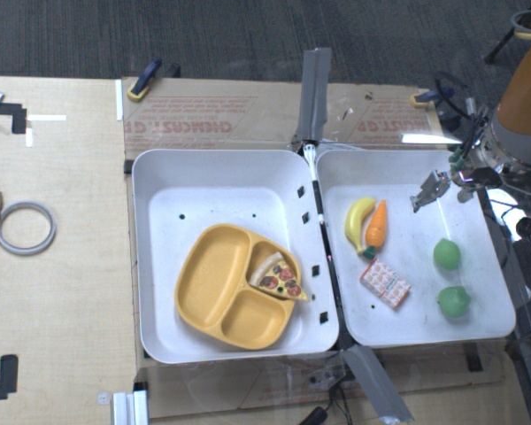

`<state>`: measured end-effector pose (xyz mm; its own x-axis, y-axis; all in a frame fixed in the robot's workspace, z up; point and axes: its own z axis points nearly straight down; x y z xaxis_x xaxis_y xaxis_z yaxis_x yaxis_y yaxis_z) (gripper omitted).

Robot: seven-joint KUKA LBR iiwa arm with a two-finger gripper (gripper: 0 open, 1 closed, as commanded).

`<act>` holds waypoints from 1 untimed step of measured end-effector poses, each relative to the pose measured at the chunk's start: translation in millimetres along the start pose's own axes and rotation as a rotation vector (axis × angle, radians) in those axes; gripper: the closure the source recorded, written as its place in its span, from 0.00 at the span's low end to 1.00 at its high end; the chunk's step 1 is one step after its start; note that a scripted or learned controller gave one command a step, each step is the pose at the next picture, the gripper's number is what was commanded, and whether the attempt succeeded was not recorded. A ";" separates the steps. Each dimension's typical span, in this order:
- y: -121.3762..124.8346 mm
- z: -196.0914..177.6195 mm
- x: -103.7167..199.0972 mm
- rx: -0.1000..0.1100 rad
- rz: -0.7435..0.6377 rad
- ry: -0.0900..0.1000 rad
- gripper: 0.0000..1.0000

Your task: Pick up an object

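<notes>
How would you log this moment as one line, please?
gripper: above right bin's upper part, nothing visibly held | banana touching carrot | pizza slice in yellow tray

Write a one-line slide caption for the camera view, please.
Tool above right bin near banana, carrot, box, two green balls; left bin holds yellow tray with pizza slice.

The arm is cut off by the right edge; the carrot hides part of the banana.
</notes>
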<state>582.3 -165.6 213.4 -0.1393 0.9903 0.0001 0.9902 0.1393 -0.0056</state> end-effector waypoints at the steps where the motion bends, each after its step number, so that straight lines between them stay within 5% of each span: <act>1: 33.5 79.0 46.0 0.001 -0.167 0.001 0.00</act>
<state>608.6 -115.5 134.3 -0.3021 0.9533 0.0020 0.9533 0.3021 -0.0063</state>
